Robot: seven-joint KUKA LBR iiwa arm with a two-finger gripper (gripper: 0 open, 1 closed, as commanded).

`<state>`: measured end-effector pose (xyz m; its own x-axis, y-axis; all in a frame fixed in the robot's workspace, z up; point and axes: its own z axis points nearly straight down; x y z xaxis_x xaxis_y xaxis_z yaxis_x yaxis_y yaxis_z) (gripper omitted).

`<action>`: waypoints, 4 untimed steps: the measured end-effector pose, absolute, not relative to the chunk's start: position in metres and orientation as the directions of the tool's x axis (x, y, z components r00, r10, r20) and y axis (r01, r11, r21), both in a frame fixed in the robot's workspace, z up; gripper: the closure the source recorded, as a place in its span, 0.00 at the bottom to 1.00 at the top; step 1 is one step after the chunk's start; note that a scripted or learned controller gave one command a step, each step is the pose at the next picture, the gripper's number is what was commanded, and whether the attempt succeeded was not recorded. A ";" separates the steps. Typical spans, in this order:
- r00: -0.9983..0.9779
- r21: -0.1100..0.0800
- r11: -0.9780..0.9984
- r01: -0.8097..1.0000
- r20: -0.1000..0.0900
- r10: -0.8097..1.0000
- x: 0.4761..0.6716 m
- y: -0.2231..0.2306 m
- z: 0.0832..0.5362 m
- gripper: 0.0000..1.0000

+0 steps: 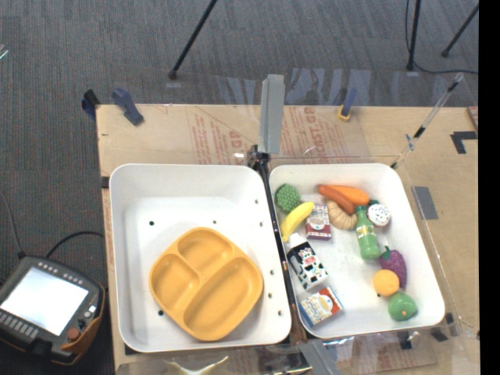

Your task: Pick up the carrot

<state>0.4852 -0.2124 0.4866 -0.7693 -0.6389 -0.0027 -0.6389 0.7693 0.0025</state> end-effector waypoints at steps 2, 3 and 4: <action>-0.464 0.008 0.464 -0.886 -0.003 -0.886 0.480 -0.210 0.348 1.00; -0.230 -0.002 0.230 -0.973 -0.004 -0.973 0.478 -0.212 0.450 1.00; 0.088 0.002 -0.088 -0.996 -0.007 -0.996 0.478 -0.211 0.414 1.00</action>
<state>0.4782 -0.2106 0.4142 0.0878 -0.9961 -0.0070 -0.9961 -0.0878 0.0019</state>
